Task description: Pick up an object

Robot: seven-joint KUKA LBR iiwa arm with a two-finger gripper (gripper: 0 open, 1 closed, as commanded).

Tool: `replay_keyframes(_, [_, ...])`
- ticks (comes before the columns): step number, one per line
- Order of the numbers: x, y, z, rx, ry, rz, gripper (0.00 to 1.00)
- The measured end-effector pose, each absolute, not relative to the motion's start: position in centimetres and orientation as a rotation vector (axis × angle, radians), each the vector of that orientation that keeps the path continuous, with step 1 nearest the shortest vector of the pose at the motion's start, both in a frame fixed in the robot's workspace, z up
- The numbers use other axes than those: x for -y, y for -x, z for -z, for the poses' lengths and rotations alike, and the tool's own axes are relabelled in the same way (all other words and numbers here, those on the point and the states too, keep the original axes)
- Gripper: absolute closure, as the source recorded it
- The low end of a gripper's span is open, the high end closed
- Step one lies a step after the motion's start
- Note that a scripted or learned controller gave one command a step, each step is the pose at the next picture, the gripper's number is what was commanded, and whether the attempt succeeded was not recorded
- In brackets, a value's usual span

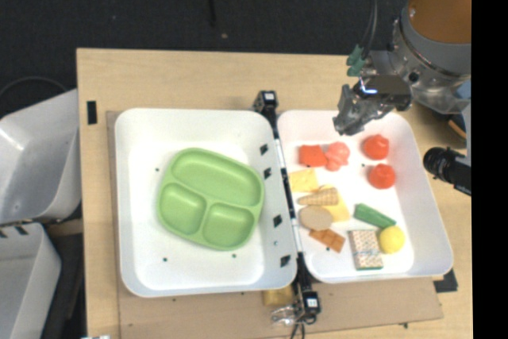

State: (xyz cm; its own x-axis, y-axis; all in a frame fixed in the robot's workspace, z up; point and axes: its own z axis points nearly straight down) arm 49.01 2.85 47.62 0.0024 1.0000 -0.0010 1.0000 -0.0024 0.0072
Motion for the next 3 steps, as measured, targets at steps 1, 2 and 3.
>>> replay_keyframes(1, [2.6,-48.9,-35.7,-2.218,-2.232,0.015,1.00])
replay_keyframes(2, [10.6,-48.7,-22.6,-2.218,-2.236,0.015,1.00])
replay_keyframes(3, [10.3,-49.0,-24.3,-2.218,-2.224,0.001,1.00])
